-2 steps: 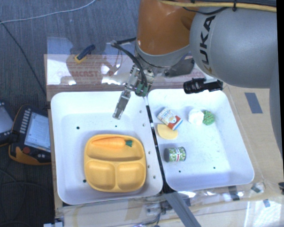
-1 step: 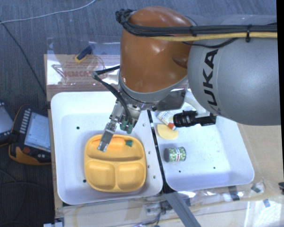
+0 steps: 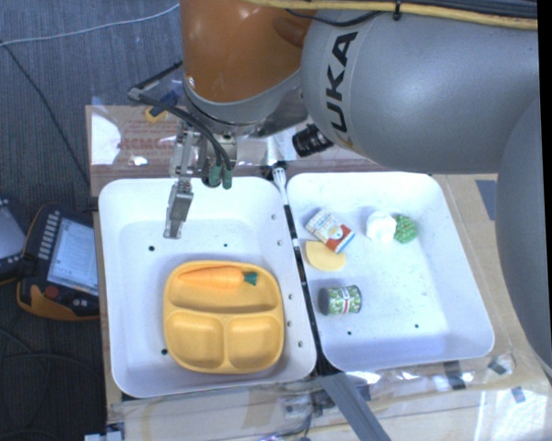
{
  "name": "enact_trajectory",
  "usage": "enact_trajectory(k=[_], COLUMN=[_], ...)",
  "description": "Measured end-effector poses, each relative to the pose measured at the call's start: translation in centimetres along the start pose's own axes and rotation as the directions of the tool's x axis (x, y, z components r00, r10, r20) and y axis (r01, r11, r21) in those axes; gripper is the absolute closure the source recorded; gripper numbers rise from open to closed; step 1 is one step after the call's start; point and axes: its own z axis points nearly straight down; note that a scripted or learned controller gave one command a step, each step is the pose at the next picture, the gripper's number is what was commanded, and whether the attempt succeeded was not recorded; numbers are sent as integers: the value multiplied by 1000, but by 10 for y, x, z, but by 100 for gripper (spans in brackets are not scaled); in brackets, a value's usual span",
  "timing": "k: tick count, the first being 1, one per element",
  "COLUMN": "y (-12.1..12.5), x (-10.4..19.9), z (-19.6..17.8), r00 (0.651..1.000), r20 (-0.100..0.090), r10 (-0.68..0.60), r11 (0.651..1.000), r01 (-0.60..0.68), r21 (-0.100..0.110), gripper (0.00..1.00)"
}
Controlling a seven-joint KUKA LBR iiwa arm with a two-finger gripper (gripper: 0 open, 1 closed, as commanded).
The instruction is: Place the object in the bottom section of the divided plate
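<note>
Gripper [image 3: 173,215] is hanging over the back-left part of the left bin [image 3: 123,267], above bare bin floor, well behind the plate. One grey finger [image 3: 175,213] is showing, pointing down; whether it's open or closed, can't tell. Nothing is showing between the fingers.

Yellow divided plate [image 3: 225,316] is sitting in the left bin toward the front. Carrot [image 3: 216,279] is lying across the plate's wide upper section, green end pointing right. The two smaller sections nearer the front edge are showing only plate surface.

Right bin [image 3: 418,328] is holding a small red-and-white box [image 3: 329,229], a yellow disc [image 3: 325,257] just beside it, a green-labelled can [image 3: 340,300], and a white piece [image 3: 380,227] touching a green one [image 3: 404,229].

Arm [image 3: 416,72] is reaching in from the right, orange band [image 3: 236,43] sitting above the wrist.
</note>
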Motion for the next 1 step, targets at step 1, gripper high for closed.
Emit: enact_trajectory(k=[1], y=[-8], x=[56], z=[77], r00=[995], r20=[-6], r10=[97], r11=[995], r01=[-97], r21=[0], gripper=[0])
